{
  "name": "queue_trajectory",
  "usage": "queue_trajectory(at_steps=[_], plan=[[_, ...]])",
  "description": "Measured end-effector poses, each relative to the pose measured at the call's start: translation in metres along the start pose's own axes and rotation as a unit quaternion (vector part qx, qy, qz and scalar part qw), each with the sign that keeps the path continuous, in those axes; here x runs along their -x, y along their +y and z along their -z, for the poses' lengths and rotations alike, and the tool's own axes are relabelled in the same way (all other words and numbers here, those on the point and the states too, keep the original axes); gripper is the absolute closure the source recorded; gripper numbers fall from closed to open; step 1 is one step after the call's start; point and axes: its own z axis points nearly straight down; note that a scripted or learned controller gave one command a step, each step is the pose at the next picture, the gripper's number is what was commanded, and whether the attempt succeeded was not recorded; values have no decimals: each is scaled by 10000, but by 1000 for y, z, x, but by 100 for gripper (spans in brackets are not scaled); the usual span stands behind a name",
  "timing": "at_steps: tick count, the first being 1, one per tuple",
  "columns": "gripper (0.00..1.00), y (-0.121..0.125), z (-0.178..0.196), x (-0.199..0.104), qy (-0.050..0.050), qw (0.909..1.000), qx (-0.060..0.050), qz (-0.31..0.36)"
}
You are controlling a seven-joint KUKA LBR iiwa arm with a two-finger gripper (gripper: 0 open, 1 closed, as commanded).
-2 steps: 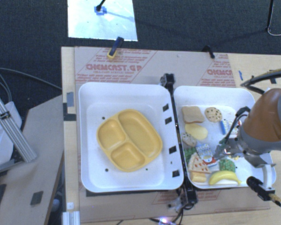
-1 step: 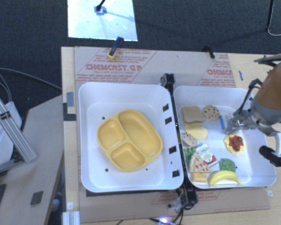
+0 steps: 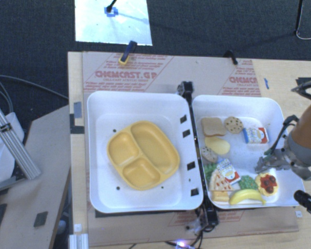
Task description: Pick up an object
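Fingers (image 3: pixel 269 164) look spread, nothing between them, so not gripping anything atm. They hang low over the right white plastic bin (image 3: pixel 273 108), near its right wall, arm coming in from the right.

Task obj = any one item. All candidates are in that right bin:
- round yellow toy tart w/ red topping (image 3: pixel 268 183), just below the fingers, closest pick
- yellow plastic banana (image 3: pixel 246 196), against the front wall, touching or nearly touching the tart
- green toy broccoli (image 3: pixel 247 181), between tart and pizza
- triangular toy pizza slice (image 3: pixel 217 183), front left
- small white carton w/ red/blue print (image 3: pixel 255 135), sits apart w/ bare floor round it
- tan toy bread slice (image 3: pixel 212 125) and round speckled cookie (image 3: pixel 232 124), back of bin

Left white plastic bin (image 3: pixel 93 139) carries a yellow three-compartment tray (image 3: pixel 143 153). Both bins on the wooden bench (image 3: pixel 166 71).

Handling, my guess: prob hollow plastic play food, light, rigid, smooth, so slip is the main risk, not crushing. Tart: grip across the rim, centred. Banana and broccoli crowd it, so the fingers could nudge them. Carton looks like the safer alt: flat parallel sides, clearance all round. Avoid flat pieces (bread, pizza), too low to get under.
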Motion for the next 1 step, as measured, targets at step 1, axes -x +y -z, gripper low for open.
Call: queue_trajectory(at_steps=[1], plan=[[100, 4, 11, 0, -10, 10000, 29, 19]])
